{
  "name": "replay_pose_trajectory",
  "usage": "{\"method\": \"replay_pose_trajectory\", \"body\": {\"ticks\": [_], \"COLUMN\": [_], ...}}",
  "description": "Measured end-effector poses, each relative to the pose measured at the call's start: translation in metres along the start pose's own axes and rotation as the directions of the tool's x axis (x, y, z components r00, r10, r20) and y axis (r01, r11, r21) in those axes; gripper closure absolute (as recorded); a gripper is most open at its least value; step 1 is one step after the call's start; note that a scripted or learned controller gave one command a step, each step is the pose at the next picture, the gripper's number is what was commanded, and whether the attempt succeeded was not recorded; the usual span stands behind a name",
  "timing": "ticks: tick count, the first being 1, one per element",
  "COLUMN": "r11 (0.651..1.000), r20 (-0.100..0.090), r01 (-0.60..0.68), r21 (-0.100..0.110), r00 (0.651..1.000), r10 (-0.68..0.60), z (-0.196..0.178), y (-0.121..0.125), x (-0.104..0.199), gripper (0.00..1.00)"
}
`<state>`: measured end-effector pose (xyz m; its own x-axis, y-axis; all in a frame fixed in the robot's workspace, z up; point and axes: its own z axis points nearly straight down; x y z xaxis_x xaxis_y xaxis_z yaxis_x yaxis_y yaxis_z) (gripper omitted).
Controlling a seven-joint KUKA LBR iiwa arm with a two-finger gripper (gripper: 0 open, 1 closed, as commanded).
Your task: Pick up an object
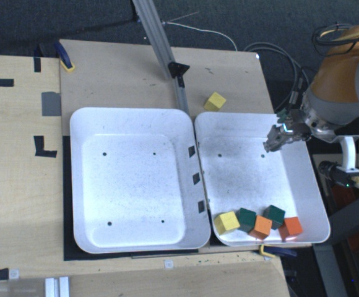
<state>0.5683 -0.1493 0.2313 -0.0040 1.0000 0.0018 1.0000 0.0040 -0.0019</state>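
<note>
Several small blocks lie along the near edge of the right bin (303,184): a yellow block (227,221), a dark green block (247,218), an orange block (262,226), a second green block (275,215) and an orange-red block (291,227). My gripper (273,142) hangs over the right bin's far right part, well away from those blocks, with nothing visible between its fingers. Another yellow block (215,101) rests on the bench just beyond the right bin.
The left bin (80,166) sits beside the right one. A slanted grey metal post (158,33) rises from between the bins at the back. Cables (272,51) trail across the bench toward the arm.
</note>
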Motion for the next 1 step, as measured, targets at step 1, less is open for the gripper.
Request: {"method": "replay_pose_trajectory", "body": {"ticks": [1], "r11": [1.0], "r20": [-0.001], "r01": [-0.004], "r21": [0.009], "r00": [1.0], "r10": [0.004], "z": [0.1357], "y": [-0.043], "x": [0.013], "gripper": [0.0]}}
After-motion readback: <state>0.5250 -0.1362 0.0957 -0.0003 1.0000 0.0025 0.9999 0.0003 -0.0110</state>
